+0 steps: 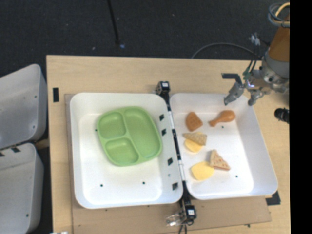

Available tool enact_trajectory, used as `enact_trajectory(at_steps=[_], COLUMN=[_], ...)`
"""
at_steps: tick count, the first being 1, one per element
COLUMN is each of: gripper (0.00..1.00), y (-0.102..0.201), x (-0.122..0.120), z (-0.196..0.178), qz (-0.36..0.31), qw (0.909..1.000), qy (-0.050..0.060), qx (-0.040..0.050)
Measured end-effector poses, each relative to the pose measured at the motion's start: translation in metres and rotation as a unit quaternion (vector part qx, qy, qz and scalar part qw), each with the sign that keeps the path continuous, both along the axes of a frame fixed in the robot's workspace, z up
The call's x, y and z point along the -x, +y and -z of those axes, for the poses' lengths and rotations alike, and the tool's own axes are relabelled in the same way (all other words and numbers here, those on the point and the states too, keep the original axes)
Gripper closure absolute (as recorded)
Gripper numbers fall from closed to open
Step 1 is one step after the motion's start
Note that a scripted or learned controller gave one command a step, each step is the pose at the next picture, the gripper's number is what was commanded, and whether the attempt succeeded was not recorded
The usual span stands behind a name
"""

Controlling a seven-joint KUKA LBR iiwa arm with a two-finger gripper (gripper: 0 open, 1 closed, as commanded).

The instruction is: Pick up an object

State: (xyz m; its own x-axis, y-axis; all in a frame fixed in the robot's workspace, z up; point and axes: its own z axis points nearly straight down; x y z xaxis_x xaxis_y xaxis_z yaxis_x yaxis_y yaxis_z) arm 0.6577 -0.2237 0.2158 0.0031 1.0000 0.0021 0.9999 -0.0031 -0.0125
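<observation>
Drumstick [223,117] lies in the right bin [258,150] near its far edge, beside a brown chunk [193,121]. Nearer the front sit two wedge slices [197,138] [219,161] and two yellow pieces [192,146] [201,171]. My gripper [243,97] hangs just above the drumstick, jaws spread with nothing between them. Left bin [80,179] carries a green divided plate [129,135].

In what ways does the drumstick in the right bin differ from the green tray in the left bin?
The drumstick is small, orange-brown and tapered; the green tray is far larger, flat and split into three compartments. The drumstick lies near the gripper; the green tray sits alone in its bin. Both rest on white bin floors.
</observation>
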Motion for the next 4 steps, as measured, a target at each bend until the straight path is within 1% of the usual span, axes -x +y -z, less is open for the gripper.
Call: enact_trajectory(at_steps=[1,2,3,4], gripper=[0.0,0.0,0.0,0.0], y=[0.001,0.003,0.005,0.005], x=[-0.003,-0.009,-0.012,-0.012], z=[-0.01,0.049,0.091,0.115], qz=[-0.002,-0.004,-0.004,-0.005], qw=[1.0,1.0,1.0,1.0], qy=[-0.007,-0.006,-0.006,-0.006], qx=[0.002,0.002,0.0022,0.0021])
